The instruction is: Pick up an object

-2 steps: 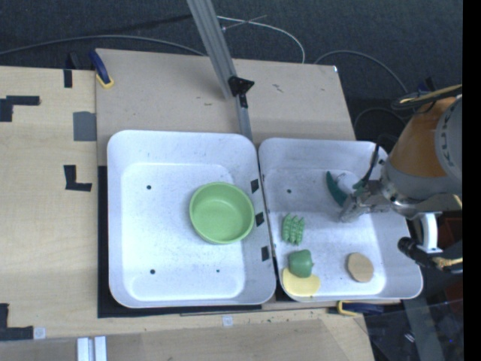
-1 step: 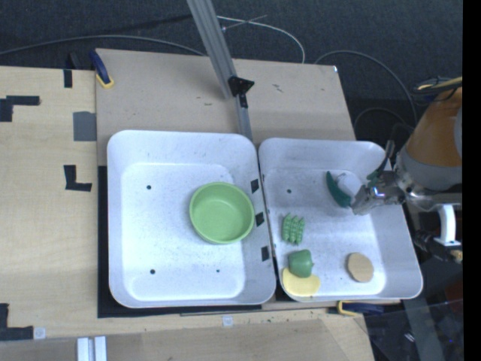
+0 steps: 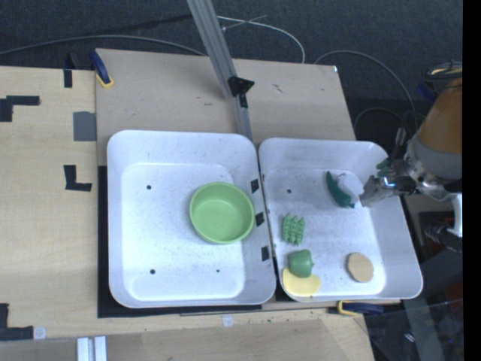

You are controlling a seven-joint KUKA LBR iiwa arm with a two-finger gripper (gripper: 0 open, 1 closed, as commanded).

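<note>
Camera view: the tool [image 3: 373, 191] is seen just beside a dark green object [image 3: 340, 189] in the right bin [image 3: 391, 224]; whether it is spread cannot be told. A centred, vertical descent should be preferred

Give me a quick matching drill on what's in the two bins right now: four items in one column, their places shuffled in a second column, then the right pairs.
Items:
1. green bowl
2. dark green object
3. tan round piece
4. yellow piece

Places:
A. right bin, front edge near the divider, just below a small green block
B. left bin, toward its right side
C. right bin, front right corner area
D. right bin, upper part, next to the gripper

Pairs: 1-B, 2-D, 3-C, 4-A
</note>
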